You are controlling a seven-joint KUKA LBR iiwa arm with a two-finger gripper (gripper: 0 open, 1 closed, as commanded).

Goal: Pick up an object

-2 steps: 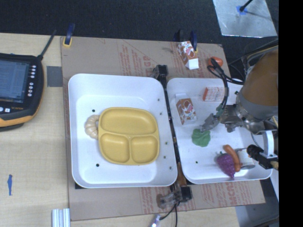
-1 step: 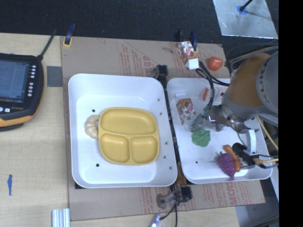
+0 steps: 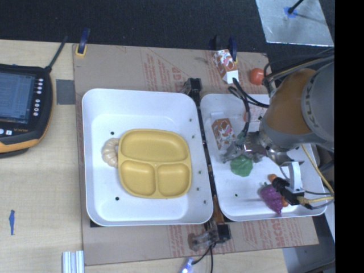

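Pale wood tabletop [image 3: 34,198] overlaid with brown cardboard [image 3: 142,67], bearing two shallow white bins side by side. Left bin [image 3: 96,112] holding a yellow divided tray [image 3: 153,162] at its middle, with a beige ring-shaped toy [image 3: 109,151] touching the tray's left edge. Right bin [image 3: 244,206] partly covered by the grey arm [image 3: 301,104] reaching in from the right edge. Gripper [image 3: 245,151] low over the middle of the right bin, just above a green lumpy toy [image 3: 242,166]; impossible to tell how far the fingers are apart or whether anything is caught between them. Red-and-white snack packet [image 3: 223,131] lying near the right bin's upper left corner, just beside the gripper. Purple toy [image 3: 272,198] near the right bin's lower right corner. Black-and-orange control tablet [image 3: 20,107] at the tabletop's left edge. Second small packet [image 3: 225,62] and a red ball [image 3: 257,75] on the cardboard beyond the right bin's far edge.
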